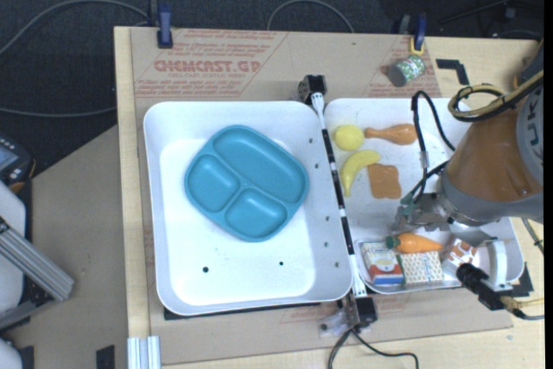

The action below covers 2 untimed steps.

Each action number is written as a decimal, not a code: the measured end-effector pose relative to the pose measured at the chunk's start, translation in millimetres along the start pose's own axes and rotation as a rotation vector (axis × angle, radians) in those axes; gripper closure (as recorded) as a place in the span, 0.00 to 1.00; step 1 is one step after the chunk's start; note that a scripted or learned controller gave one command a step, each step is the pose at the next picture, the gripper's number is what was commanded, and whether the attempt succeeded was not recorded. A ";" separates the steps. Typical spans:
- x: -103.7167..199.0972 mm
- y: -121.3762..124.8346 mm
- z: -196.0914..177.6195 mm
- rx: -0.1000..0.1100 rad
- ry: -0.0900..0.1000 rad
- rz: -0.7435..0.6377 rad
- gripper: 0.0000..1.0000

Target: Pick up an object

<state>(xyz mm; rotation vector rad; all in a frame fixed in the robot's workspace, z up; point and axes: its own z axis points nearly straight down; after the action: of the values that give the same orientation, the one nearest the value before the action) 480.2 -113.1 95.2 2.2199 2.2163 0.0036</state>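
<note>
**Arm over the right bin**

The arm (pixel 488 164) reaches into the right bin (pixel 380 106); its gripper (pixel 413 220) sits low just above a carrot (pixel 417 244), but whether the claw is wide, narrow or holding anything cannot be told. Beside the carrot lie two small cartons (pixel 403 266). Farther back lie a lemon (pixel 347 136), a banana (pixel 357 166), a drumstick (pixel 393 133) and a brown slice (pixel 384 181). The left bin (pixel 164 186) holds a blue divided plate (pixel 246 182).

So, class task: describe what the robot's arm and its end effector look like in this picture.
The arm is bulky and rounded, with a broad orange band above a grey wrist section. Black cables loop beside it, one yellow-ringed. The end effector is a small grey metal assembly at the wrist's lower left; finer detail is too small to tell.
</note>
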 end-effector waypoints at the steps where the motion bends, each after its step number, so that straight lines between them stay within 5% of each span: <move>1: 0.1 -0.5 0.7 0.002 0.001 0.000 0.00; 2: 0.3 0.7 -9.8 -0.002 -0.001 0.000 1.00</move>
<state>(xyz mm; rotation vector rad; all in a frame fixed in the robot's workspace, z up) 480.9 -112.8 105.0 2.2188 2.2146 0.0055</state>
